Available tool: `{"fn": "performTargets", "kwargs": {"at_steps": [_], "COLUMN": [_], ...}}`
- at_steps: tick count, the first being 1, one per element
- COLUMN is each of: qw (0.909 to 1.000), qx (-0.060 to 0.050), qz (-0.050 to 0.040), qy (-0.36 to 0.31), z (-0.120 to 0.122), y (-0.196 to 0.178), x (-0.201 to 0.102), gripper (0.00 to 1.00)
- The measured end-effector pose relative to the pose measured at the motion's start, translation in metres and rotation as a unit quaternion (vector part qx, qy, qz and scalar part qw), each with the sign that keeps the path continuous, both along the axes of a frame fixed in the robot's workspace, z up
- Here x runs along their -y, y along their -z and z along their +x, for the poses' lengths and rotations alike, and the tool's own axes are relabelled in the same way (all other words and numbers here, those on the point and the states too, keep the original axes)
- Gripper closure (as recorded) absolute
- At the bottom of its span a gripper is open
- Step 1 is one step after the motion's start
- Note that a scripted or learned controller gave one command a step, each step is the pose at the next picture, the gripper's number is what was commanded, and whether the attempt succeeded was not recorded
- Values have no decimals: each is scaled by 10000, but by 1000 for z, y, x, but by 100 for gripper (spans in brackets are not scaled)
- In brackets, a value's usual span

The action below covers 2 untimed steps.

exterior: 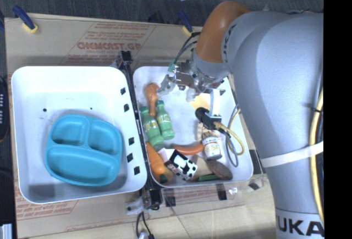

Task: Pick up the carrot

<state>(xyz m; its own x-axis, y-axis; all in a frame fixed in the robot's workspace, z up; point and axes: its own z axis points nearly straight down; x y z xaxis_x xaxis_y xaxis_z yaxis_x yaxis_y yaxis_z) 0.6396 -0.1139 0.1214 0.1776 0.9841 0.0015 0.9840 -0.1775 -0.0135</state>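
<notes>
Carrot (156, 161) lies at the right bin's (240, 139) near-left corner, just below the green bottles (158, 123). Hand (177, 82) sits at the far end, state unclear. Approach along the carrot's axis, avoiding the dice (183, 165).

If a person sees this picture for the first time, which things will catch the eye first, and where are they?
The big grey arm with its orange band fills the right side, its pincer over the far end of the right bin. Next is the blue divided tray, alone in the left bin. The right bin is crowded: two green bottles, and a carrot near its front left corner.
</notes>
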Motion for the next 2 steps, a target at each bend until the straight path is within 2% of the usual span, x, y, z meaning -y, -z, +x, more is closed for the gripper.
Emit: {"fn": "performTargets", "kwargs": {"at_steps": [1, 2], "qw": [9992, 9707], "qx": [-3, 49], "qz": [-62, -51], "qy": [389, 2403], "z": [17, 18], "y": [21, 23], "x": [-14, -10], "gripper": [0, 0]}}
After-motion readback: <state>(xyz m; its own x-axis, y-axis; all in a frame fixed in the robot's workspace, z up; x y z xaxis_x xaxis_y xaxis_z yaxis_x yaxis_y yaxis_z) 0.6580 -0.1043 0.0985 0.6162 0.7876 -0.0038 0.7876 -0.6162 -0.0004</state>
